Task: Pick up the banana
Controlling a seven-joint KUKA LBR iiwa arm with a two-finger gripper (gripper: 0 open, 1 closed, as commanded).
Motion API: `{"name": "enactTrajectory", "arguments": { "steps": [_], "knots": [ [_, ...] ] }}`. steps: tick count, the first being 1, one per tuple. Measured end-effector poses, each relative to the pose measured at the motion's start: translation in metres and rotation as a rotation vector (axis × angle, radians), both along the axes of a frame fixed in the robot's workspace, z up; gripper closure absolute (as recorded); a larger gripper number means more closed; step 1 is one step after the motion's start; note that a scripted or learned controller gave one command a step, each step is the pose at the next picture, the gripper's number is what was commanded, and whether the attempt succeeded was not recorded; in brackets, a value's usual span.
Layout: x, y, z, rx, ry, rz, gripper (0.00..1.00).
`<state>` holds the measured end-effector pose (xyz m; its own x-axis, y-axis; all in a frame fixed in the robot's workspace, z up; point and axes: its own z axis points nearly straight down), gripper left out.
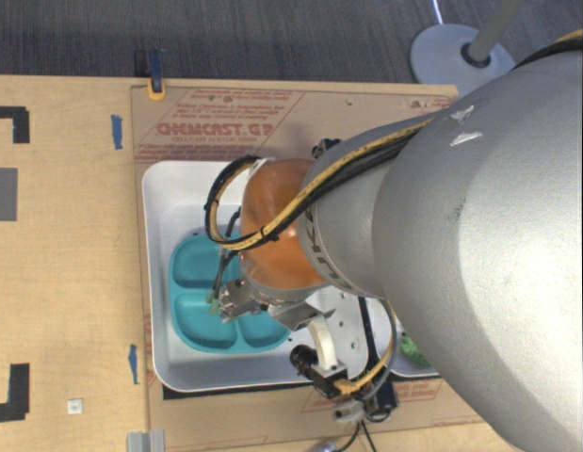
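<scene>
One target, the banana: its place cannot be told here; the arm covers the middle of both bins.
Hand: low in the left bin, at the teal tray's right edge, just left of frame centre; only its metal top shows under the wrist, so whether it is apart, together or clamped on anything cannot be told.
Teal tray: a divided dish lying flat in the lower left of the left bin, partly under the wrist.
Left bin: shallow, white, centre-left of the frame.
Green object: a small piece at lower right, too hidden to name, in the right bin.
Arm: grey, fills the right half of the frame; orange band at centre; yellow and black cables loop across it.
Cardboard sheet: red print, lies under the bins.
Counter: tan, with black tape marks at the left edge and blue tape near the sheet.
Stand base: grey disc on the floor, upper right.
</scene>
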<state>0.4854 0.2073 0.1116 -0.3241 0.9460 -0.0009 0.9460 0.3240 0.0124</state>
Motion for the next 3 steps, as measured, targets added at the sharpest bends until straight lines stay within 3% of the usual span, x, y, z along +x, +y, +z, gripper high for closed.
{"name": "enactTrajectory", "arguments": {
  "steps": [1, 2, 3],
  "knots": [
    [-0.006, 0.009, 0.073, -0.001, 0.012, -0.270, 1.00],
    [-0.006, 0.015, 0.112, -0.003, 0.009, 0.063, 1.00],
    [0.098, -0.007, 0.138, -0.007, 0.005, 0.567, 1.00]
  ]
}}
